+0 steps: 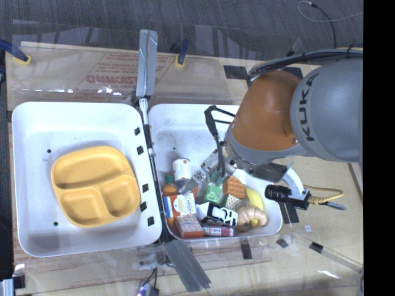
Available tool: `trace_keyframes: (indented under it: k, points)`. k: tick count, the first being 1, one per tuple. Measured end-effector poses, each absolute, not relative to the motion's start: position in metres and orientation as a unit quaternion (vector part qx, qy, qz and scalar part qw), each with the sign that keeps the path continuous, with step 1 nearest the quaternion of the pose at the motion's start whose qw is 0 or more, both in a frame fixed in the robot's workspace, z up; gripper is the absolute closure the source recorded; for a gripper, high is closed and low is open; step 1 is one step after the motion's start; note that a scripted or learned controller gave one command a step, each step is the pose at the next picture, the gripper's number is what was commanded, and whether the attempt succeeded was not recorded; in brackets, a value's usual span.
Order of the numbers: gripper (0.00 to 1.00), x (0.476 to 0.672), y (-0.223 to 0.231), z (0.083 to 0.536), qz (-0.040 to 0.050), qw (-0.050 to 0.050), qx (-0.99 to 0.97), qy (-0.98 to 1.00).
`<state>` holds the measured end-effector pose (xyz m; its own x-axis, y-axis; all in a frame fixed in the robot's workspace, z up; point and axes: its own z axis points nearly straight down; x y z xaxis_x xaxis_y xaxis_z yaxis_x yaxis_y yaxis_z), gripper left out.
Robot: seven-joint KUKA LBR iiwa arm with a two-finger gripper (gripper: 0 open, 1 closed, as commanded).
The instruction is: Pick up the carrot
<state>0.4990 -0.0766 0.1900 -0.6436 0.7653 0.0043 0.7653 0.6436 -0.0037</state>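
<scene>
- Carrot (187, 193): our best guess was the small orange piece in the right bin (185, 125), at the left of the toy-food pile. It was half buried, so the ID wasn't certain.
- Right next to it: white bottle (181, 167) just above, red box (191, 226) below, green item (213, 192) to its right. All were packed tight and touching or nearly so.
- Gripper (207, 169) sat low over the pile, just above and right of the orange piece, near the bottle. We couldn't tell whether it was open or closed, and saw nothing held in it.
- An orange wedge (234, 187) lay further right, w/ a yellow banana (254, 197) beside it.
- Left bin (24, 165) held a yellow plate (92, 184), well apart from the action.
- Risks, as we judged them:
  - Wrong pick, since the wedge or red box are similar in colour and close by.
  - Clutter could block the close, so the gripper might land on the bottle or green item instead and shove the carrot deeper.
  - Only a small part was exposed, so a weak pinch could slip on the lift.
  - Bin wall close on the left, so little room on that side.
</scene>
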Motion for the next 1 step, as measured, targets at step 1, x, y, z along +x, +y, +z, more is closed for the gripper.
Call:
trace_keyframes:
  k: [1]
  points:
    - [0.0,0.5209,-0.0935,0.1113,0.0001,0.0,-0.309,-0.951]
